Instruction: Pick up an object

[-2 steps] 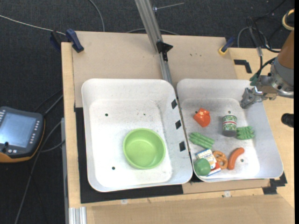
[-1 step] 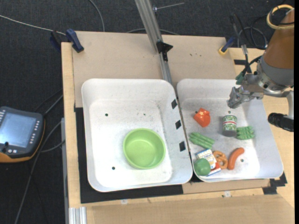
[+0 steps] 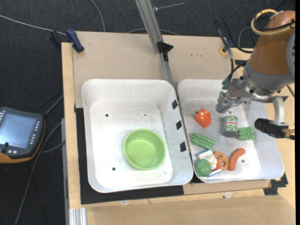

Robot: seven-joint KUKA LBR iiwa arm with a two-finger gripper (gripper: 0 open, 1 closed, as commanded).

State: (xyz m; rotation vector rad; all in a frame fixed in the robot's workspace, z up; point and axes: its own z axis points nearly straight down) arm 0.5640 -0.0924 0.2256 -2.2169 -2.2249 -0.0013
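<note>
Above the right bin [image 3: 267, 142], the gripper [image 3: 227, 103], whose opening cannot be told, should be lowered straight onto the small can [image 3: 230, 125], avoiding the green toy [image 3: 245, 134] touching it.

one fixed overhead camera, slanted down over both bins [image 3: 93, 97]

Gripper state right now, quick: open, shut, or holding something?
Gripper: cannot be told from this view. It hangs over the right bin, just above the small can; nothing shows between its fingers.
</note>
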